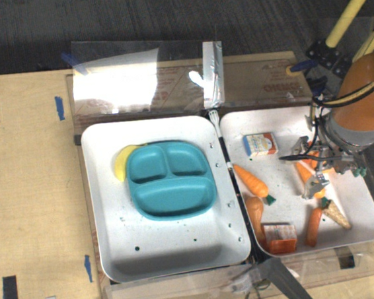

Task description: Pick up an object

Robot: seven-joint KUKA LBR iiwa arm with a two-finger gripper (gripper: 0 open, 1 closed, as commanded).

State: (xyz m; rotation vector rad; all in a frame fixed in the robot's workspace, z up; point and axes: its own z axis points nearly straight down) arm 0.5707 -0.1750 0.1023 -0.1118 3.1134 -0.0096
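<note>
My gripper (pixel 314 173) hangs low over the right side of the right bin (pixel 364 190), reaching in from the right edge. Directly under it lies an orange carrot-like piece (pixel 303 168), partly hidden by the gripper's dark parts and cables. I cannot make out whether the piece is being gripped. Other pickable items in this bin are a small white and blue carton (pixel 259 144), a carrot (pixel 251 180) near the left wall, a second carrot (pixel 312 225) and a tan cone (pixel 337 215) near the front.
A red and white box (pixel 279 234) and an orange-brown lump (pixel 254 213) lie at the right bin's front left. The left bin (pixel 110 240) holds a teal divided plate (pixel 171 178) with a yellow item (pixel 120 162) partly beneath it. A clear plastic sheet (pixel 127 85) lies behind the bins.
</note>
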